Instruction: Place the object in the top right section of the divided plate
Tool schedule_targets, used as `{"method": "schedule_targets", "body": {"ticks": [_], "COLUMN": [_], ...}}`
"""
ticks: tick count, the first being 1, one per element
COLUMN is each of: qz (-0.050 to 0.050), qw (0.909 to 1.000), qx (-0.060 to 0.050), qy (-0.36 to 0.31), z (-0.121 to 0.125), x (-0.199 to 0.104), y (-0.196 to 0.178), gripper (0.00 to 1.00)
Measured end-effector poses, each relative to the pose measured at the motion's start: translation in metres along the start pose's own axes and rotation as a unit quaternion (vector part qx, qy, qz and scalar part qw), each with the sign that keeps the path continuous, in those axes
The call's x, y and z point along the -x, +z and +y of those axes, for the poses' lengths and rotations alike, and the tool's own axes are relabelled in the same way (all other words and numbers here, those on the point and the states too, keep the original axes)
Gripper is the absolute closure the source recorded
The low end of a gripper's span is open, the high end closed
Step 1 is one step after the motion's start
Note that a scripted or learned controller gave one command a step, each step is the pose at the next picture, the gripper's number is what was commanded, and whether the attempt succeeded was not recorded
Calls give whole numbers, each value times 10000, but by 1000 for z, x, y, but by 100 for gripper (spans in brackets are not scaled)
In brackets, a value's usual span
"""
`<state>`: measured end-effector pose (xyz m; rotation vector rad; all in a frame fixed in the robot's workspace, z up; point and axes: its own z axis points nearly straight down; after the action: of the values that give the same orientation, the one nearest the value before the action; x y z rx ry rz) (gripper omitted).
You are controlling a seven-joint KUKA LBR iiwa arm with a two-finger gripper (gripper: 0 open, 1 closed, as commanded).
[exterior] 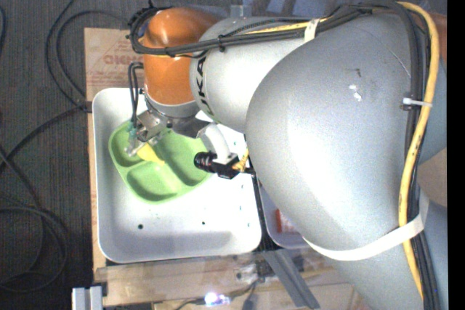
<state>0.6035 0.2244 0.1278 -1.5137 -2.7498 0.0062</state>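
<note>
Camera view shows the green divided plate (pixel 156 170) in the left white bin (pixel 109 229). A small yellow object (pixel 149 153) lies on the plate's far part, just beneath the end effector (pixel 138 138). Whether that end effector is open or closed cannot be told.

1. The arm (pixel 327 120) has a smooth grey shell with a soft sheen, and its orange band (pixel 171 47) looks glossy.
2. The green divided plate (pixel 156 170) looks like shiny plastic.
3. The white bin (pixel 174 229) is smooth, slightly glossy plastic.
4. The floor (pixel 43 156) is rough dark carpet.
</note>
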Motion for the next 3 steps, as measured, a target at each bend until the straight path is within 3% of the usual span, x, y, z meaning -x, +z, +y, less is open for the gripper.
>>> {"method": "schedule_targets", "body": {"ticks": [1,2,3], "qz": [49,138,183], "qw": [9996,9872,9728], "qx": [82,51,61], "qy": [260,1589,2306], "z": [13,22,33], "x": [24,26,29], "y": [11,13,14], "gripper": [100,100,100]}}
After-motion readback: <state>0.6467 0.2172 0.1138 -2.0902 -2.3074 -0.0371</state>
